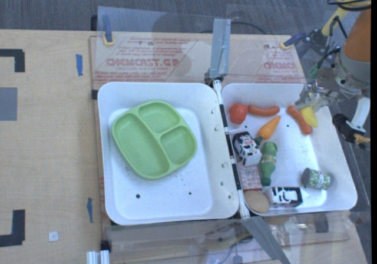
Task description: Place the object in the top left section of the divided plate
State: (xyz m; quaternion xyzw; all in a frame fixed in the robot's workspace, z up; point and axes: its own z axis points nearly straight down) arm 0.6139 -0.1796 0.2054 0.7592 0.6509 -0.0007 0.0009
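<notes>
A light green divided plate (154, 138) with three sections lies in the left bin (177, 195). Nothing rests on it. My gripper (310, 101) hangs over the right bin's (321, 148) far right corner, just above a yellow piece (310, 118) and a red-orange pepper (299, 120) that lie side by side. I see no object held in it. The grey arm with its orange band (358, 36) comes in from the upper right.
The right bin also holds a red tomato (238, 112), a red sausage-like piece (264, 110), an orange carrot (268, 126), a black-and-white toy (247, 147), a green bottle (268, 162), a small can (318, 179), a carton (287, 195) and a tan disc (257, 201).
</notes>
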